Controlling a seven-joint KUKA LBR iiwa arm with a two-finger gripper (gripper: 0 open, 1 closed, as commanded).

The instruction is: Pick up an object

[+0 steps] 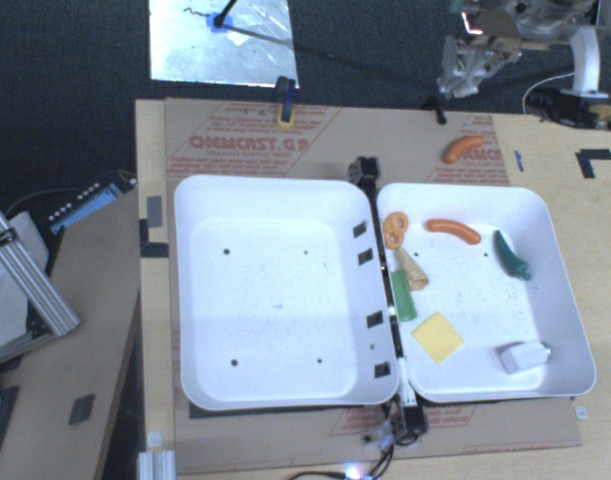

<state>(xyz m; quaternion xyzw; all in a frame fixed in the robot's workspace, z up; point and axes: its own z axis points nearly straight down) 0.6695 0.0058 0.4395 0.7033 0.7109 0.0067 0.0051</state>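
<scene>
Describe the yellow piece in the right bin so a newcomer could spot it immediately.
Start at the right bin, the one that holds the small items. Look toward its near edge, just right of the divider between the bins: the yellow square lies flat there, below the green stick. It is the only flat, yellow, square-cornered item; the white block to its right is chunkier.

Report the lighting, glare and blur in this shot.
Camera view: even overhead light, with soft shadows inside the right bin and left bin; the foil sheet on the dark floor shows bright glare; the gripper at the top is slightly blurred; the sausage and yellow square are a little soft but readable.
</scene>
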